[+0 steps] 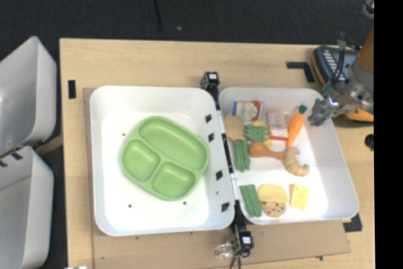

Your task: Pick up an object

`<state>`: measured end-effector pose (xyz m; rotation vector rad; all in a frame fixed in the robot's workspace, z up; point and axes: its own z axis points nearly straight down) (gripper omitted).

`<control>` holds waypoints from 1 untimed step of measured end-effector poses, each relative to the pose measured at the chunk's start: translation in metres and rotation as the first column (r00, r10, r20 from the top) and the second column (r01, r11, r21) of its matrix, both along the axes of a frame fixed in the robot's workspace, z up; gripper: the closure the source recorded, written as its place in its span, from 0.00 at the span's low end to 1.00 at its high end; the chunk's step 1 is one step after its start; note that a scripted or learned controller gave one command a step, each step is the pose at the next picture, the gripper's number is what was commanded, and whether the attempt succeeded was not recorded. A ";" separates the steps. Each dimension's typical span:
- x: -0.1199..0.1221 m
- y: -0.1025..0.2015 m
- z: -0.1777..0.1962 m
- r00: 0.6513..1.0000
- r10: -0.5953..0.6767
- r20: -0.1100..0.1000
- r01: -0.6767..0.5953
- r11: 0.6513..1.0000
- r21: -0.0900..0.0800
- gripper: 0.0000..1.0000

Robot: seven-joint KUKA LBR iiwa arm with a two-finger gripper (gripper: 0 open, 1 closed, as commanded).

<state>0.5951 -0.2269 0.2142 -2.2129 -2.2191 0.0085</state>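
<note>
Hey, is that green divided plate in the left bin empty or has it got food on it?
Empty. The green plate shows three bare compartments; the toy food lies in the right bin.

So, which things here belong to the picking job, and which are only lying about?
For the job:
- two-finger gripper on the grey arm
- orange toy carrot
- yellow cheese wedge
- round chocolate-chip cookie

Lying about:
- green three-compartment plastic plate
- left white bin

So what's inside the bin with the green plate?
Just the green plate, lying flat in the left bin. Its three sections hold nothing. Whatever is under the plate is hidden.
</note>
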 end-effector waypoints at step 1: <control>-0.054 -0.002 -0.119 1.000 -0.006 0.002 0.006 1.000 0.000 1.00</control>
